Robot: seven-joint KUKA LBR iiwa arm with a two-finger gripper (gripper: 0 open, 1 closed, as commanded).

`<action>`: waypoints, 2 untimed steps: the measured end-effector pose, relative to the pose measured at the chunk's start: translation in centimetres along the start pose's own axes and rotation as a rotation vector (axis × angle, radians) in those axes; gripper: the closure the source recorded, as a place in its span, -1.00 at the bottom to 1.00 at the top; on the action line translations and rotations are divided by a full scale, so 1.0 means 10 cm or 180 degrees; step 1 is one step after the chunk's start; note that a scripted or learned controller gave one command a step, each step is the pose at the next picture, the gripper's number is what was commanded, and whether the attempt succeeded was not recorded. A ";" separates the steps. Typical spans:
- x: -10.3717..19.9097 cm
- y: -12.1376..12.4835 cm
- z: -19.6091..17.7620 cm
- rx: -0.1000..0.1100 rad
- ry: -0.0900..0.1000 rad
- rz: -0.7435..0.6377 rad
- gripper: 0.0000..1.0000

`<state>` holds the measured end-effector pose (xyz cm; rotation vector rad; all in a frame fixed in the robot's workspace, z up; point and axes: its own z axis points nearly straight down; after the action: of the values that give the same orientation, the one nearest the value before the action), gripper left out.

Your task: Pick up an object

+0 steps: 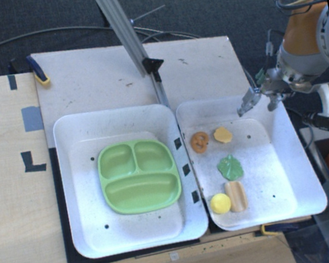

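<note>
Several small toy foods lie in the right bin (293, 156): an orange-brown round piece (199, 142), a yellow-orange piece (222, 135), a green leafy piece (230, 167), a yellow ball (220, 203) and a tan hot-dog bun (236, 196). My gripper (259, 102) hangs over the bin's far right corner, up and to the right of the yellow-orange piece and apart from it. Its fingers are open with nothing between them.
A green divided plate (139, 175) lies in the left bin (72, 174). A slanted metal pole (125, 28) reaches down to the divide between the bins. A blue and yellow clamp (39, 70) sits at the board's far left corner.
</note>
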<state>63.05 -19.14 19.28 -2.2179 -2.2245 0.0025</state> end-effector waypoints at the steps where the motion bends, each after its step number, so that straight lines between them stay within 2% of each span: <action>1: 0.00 0.00 0.00 0.0000 -0.0001 0.0001 -1.00; 2: 0.10 -0.06 0.55 0.0018 0.0004 0.0003 -1.00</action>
<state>62.42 -18.17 13.75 -2.2154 -2.2201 0.0073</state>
